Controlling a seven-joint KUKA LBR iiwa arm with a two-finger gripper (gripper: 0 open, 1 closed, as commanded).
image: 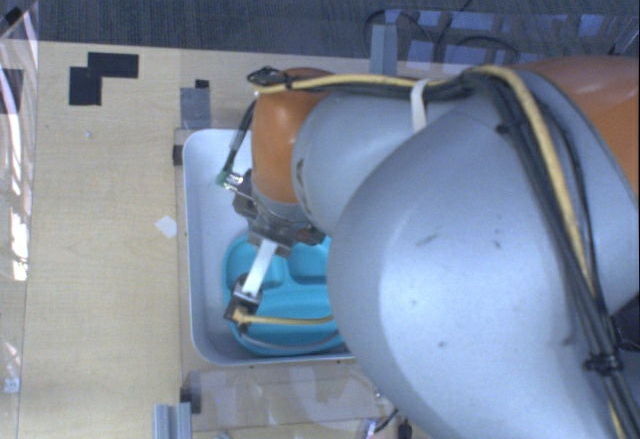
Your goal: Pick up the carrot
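I am hanging low over the left white bin [200,227], my arm [450,257] reaching in from the right and covering most of the bench [100,227] behind it. My gripper [270,223] is sitting under the orange band [275,142], right above the far edge of a blue divided dish [300,312] that is lying in the near end of the bin. I cannot tell whether the gripper is released or clenched; my own wrist is hiding it from this angle. Nor can I tell where the carrot is lying. My guess is that it is somewhere under my wrist or elbow, in or beside that dish, since the bare part of the bin floor is showing nothing orange.

I am judging this as the approach, with the grasp not yet proven. To do it well I am thinking of three things. I should come straight down, not at a slant, so the dish's raised rim is not catching me. I should line the jaws across the carrot's narrow width, not along it. And I should close gently — a round, tapered thing is liable to squirt sideways. A slow lift comes last, watching that the dish is not riding up too.
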